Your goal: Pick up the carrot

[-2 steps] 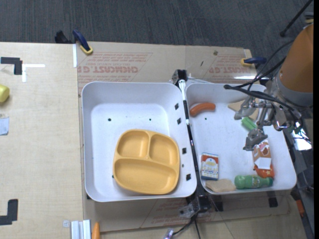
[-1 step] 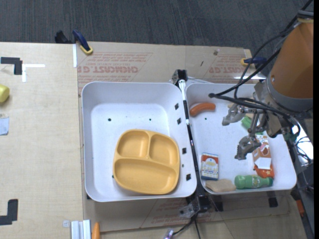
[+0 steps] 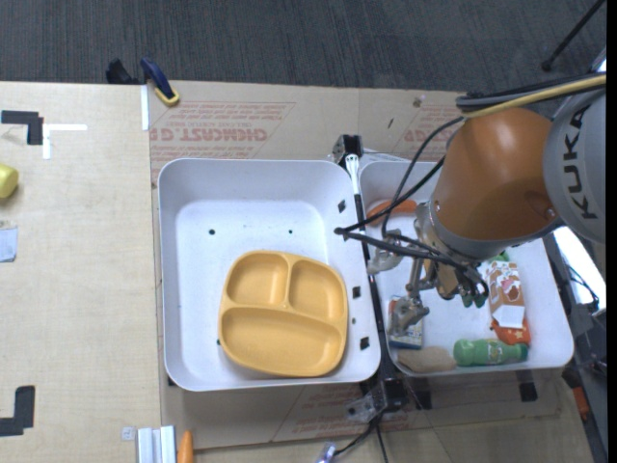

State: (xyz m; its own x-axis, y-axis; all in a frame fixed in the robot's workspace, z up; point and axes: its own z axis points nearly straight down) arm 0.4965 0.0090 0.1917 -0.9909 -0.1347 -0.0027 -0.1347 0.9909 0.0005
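An orange sliver, the carrot [image 3: 393, 206] by its colour, peeks out at the back left of the right bin [image 3: 545, 360], mostly hidden under the arm's orange band [image 3: 492, 177]. My gripper [image 3: 424, 292] hangs low over the front left of that bin, well in front of the carrot. It is just above a small grey-blue packet [image 3: 406, 324]. Cables and the wrist hide the gripper's tip.
A yellow divided plate [image 3: 284, 312] lies in the left bin [image 3: 193, 258]. The right bin also holds a green bottle [image 3: 490, 352] lying at the front, a red-and-white snack bag [image 3: 507, 302] and a tan piece [image 3: 424, 360]. Black cables [image 3: 386, 244] cross the divider.
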